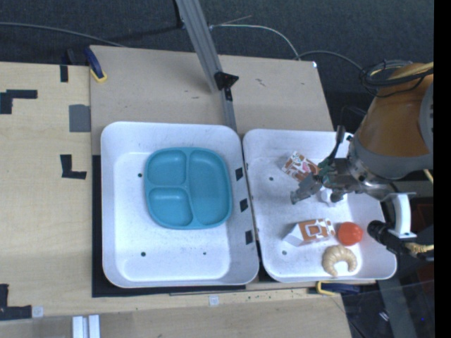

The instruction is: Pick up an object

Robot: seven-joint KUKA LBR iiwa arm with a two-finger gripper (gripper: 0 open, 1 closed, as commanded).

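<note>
In the right bin (271, 210) lie a small white and orange packet (299, 165), a white and orange carton (311, 232), a red ball-like object (350, 233) and a tan croissant (340, 260). My gripper (315, 186) hangs over the middle of that bin, just right of and below the packet and above the carton. Its grey fingers (304, 191) stand apart with nothing between them. The orange wrist band (398, 122) is at the bin's right side.
The left bin (120, 189) holds a teal divided plate (188, 188). A grey metal bar (201, 34) slants down from the top to the gap between the bins. Wooden bench lies to the left and behind.
</note>
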